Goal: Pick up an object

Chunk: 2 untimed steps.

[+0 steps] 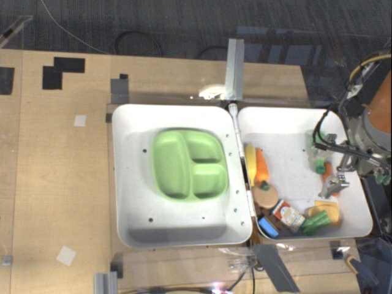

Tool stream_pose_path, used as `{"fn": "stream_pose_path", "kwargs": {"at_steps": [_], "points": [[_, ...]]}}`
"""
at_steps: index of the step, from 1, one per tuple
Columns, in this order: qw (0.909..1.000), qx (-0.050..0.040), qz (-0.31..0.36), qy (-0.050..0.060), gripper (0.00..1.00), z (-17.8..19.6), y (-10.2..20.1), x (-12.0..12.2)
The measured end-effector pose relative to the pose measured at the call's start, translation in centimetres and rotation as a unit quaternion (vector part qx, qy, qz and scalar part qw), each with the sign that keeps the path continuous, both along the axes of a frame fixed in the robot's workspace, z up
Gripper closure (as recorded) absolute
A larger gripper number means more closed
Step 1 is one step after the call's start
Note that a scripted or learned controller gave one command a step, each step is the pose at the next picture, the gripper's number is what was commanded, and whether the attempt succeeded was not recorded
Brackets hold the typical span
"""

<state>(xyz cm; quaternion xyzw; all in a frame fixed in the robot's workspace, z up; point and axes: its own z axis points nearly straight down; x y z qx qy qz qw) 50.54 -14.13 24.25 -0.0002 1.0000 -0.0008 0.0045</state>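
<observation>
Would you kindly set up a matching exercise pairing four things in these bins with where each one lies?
Things:
1. green tray
2. carrot
3. blue piece
4. gripper

Places:
A. front left corner of the right bin
B. middle of the left bin
C. over the right side of the right bin
D. by the right bin's left wall, beside the banana

Pairs: 1-B, 2-D, 3-A, 4-C
</observation>
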Motion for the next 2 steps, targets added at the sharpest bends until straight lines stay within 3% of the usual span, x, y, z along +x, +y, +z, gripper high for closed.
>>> {"fn": "stream_pose_path", "kwargs": {"at_steps": [1,2], "points": [[0.9965,0.0017,0.084,0.006,0.00,-13.8,-3.3,1.1],[0.9791,-0.0050,0.203,-0.005,0.00,-15.1,1.4,0.4]]}}
